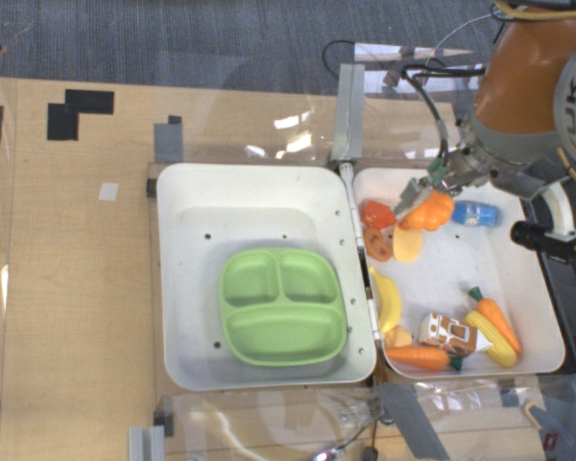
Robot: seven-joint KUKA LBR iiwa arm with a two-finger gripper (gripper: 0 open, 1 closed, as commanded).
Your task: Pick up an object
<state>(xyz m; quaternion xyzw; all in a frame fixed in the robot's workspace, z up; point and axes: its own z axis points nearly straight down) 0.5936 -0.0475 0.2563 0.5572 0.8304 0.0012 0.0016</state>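
Observation:
My gripper (pixel 424 198) hangs over the back of the right bin (pixel 533 291), reaching in from the right under the orange-banded wrist. An orange toy fruit (pixel 432 213) sits between its fingers, and one grey finger (pixel 409 198) shows on the fruit's left side. The gripper is shut on this fruit. Just left of it lie a red tomato piece (pixel 376 214) and a pale yellow piece (pixel 408 247). A blue toy (pixel 475 214) lies to the right of the fruit.
The right bin also holds a banana (pixel 389 302), two carrots (pixel 418 357) (pixel 496 322) and a brown-and-white carton (pixel 446 332). A green divided plate (pixel 283 305) rests in the left bin (pixel 187 257). A grey divider post (pixel 348 113) stands between the bins.

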